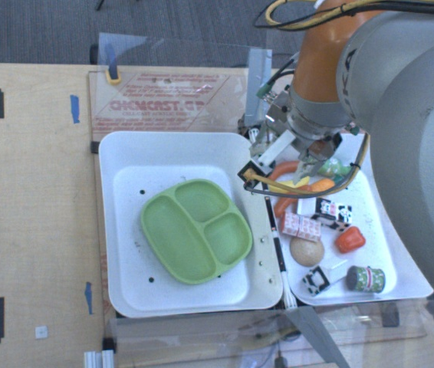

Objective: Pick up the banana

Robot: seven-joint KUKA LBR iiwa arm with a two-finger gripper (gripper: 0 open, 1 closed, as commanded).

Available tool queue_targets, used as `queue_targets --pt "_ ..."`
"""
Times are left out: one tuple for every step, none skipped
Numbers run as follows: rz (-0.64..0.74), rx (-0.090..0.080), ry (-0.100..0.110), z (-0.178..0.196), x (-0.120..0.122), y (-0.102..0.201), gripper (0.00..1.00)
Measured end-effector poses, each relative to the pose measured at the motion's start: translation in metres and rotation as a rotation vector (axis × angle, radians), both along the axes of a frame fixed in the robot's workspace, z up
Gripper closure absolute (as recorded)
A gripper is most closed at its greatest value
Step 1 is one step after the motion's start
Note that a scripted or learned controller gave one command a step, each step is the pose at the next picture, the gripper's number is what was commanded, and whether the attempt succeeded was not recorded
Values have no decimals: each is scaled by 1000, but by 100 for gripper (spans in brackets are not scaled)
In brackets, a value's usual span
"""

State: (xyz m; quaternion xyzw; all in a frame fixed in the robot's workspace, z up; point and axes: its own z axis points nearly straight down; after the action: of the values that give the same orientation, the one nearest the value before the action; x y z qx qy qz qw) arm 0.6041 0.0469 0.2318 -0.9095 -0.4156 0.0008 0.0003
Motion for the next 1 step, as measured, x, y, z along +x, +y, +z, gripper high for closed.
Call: queue_targets --pt "-69 10 -6 -69 -6 46 0"
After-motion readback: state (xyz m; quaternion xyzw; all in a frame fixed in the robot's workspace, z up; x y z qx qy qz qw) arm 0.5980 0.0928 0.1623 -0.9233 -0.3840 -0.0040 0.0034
